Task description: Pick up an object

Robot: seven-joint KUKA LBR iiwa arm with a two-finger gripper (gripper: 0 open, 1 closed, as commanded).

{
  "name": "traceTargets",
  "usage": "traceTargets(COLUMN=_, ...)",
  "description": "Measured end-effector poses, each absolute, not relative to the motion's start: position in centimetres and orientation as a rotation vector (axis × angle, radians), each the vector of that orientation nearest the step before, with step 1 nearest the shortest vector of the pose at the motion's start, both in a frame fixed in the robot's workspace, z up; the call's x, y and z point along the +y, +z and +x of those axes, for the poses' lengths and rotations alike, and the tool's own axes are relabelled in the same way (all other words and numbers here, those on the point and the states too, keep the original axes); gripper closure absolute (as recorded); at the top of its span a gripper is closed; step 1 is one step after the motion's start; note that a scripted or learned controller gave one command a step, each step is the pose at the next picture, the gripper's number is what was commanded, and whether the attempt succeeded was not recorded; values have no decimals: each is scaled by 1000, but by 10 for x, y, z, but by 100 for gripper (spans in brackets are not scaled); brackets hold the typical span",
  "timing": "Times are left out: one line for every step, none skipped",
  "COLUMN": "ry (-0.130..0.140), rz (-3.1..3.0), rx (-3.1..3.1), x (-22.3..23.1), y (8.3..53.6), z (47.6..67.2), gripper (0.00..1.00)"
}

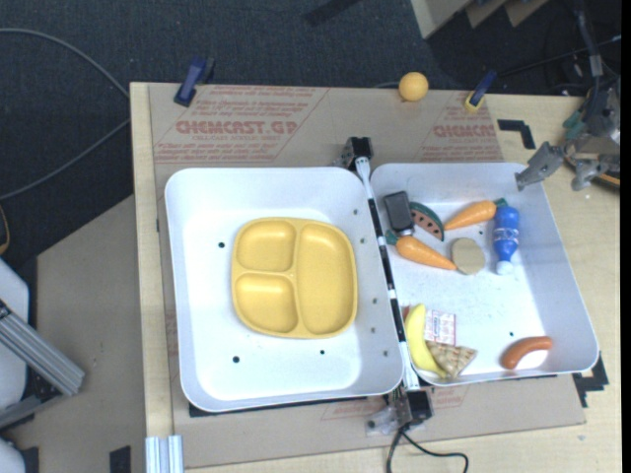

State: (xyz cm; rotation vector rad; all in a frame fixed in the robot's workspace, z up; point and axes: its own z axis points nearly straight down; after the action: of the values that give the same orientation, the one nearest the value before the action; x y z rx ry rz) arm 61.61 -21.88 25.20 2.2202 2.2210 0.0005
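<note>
- Gripper [567, 161] poised at the right bin's [562, 294] far right corner, above the rim; fingers spread, nothing between them.
- Nearest the camera, in that bin: sausage [525, 351], banana [422, 341], a packet [442, 327].
- Farther back: two carrots [426, 253], blue bottle [505, 238], melon slice [427, 219], a black block [397, 209].
- Left bin [197, 264]: yellow plate [294, 276].
- Beyond the bins: orange ball [414, 86] on the bench.
- Pick not yet made; choosing, descending, closing and lifting all apparently left.

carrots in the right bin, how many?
2. One carrot lies near the far wall beside the blue bottle; the other carrot lies just nearer, left of the round tan piece. None looks hidden.
</note>
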Motion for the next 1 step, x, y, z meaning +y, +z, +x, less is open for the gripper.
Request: traceTargets(ry=-2, rz=2220, rx=2223, x=-223, y=152, z=666, gripper=0)
